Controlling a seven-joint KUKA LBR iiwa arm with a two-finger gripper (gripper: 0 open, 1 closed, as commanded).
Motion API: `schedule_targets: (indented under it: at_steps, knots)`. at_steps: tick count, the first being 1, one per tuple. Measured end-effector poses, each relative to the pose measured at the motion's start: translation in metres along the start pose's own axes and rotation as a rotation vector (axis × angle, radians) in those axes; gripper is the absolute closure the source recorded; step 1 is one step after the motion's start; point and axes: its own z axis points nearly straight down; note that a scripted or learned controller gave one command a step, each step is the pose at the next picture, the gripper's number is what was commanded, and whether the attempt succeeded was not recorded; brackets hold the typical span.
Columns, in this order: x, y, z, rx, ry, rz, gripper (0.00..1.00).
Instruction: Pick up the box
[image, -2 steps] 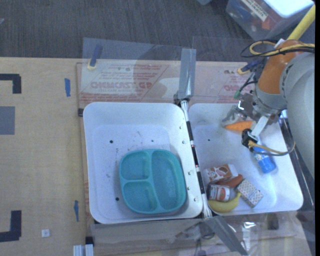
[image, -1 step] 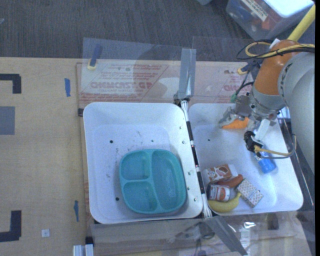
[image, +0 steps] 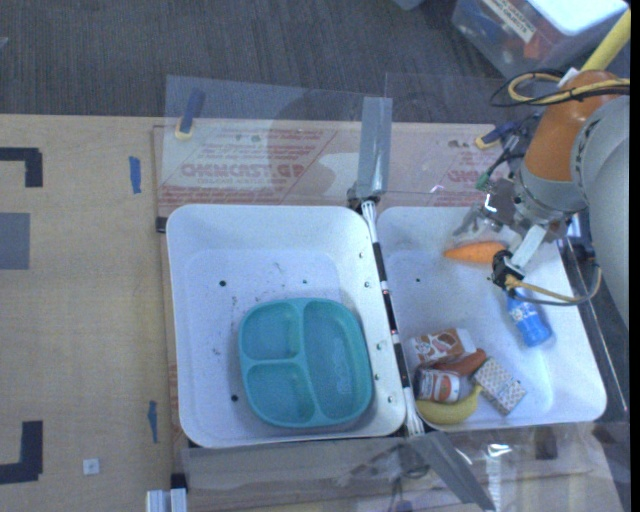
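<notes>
Gripper (image: 480, 224) over far end of right bin (image: 590, 400), just above orange carrot (image: 473, 253); grip state: cannot tell. Orange-white box (image: 440, 346) lies near bin's front left, beside can (image: 440, 385) and banana (image: 447, 409), well apart from gripper.

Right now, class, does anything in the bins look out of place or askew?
Nothing looks spilled or damaged. In the right bin, a carton, a can, a banana and the patterned box crowd one near corner, overlapping.
</notes>
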Motion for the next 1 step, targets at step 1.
schedule_targets:
  at_steps: [1]
  knots:
    - [0.0338, -0.0178, 0.0168, 0.003, -0.001, -0.205, 0.0]
